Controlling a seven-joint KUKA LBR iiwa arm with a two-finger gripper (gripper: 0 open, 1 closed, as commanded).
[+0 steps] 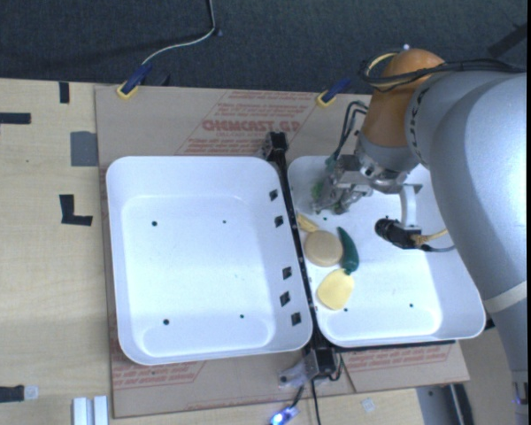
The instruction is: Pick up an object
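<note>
My gripper (333, 197) reaches down into the back left part of the right bin (398, 321), under the orange wrist band. Something small and green shows at its tip, too blurred to name. Just in front of it lie a tan round disc (322, 249), a dark green curved piece (347, 249) and a pale yellow piece (334, 289). A thin yellow sliver (306, 224) lies against the bin's left wall.
The left bin (195, 255) sits beside the right one, with black clips along the shared divider (288, 237). The large grey arm (478, 166) covers the right side of the right bin. A black cable plug (398, 232) hangs near the gripper.
</note>
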